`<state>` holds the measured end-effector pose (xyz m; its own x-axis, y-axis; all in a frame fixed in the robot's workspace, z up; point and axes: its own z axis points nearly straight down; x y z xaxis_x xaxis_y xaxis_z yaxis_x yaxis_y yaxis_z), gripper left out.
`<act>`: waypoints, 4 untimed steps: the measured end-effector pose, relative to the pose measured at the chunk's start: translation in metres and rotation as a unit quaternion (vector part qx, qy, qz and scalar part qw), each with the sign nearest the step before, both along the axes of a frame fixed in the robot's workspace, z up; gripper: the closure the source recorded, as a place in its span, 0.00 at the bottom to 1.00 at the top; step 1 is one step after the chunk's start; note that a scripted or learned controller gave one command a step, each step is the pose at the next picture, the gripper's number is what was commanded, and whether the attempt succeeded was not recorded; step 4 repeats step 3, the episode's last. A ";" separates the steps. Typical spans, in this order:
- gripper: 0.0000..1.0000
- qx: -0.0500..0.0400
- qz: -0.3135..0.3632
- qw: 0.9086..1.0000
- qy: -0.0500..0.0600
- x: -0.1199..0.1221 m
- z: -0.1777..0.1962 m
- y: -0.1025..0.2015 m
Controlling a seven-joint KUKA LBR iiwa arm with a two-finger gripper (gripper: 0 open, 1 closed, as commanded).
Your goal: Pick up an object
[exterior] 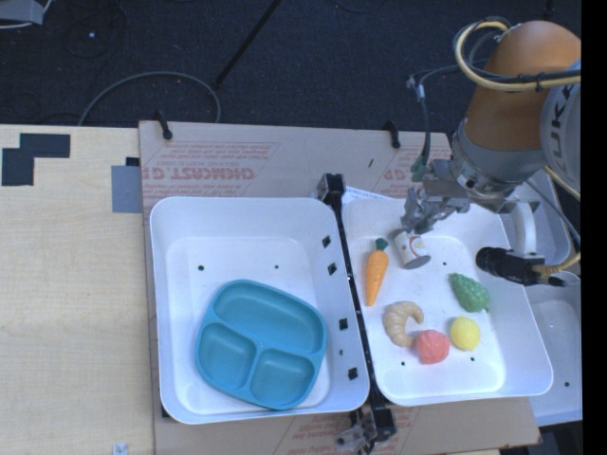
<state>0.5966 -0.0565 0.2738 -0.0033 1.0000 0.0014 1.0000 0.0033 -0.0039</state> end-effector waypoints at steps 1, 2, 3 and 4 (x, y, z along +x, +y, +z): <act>1.00 0.000 0.000 1.000 0.001 0.008 -0.019 0.044; 1.00 0.000 0.000 1.000 0.000 0.003 -0.025 0.086; 1.00 -0.001 -0.001 1.000 0.000 -0.004 -0.037 0.132; 1.00 -0.001 -0.001 1.000 0.000 -0.004 -0.037 0.132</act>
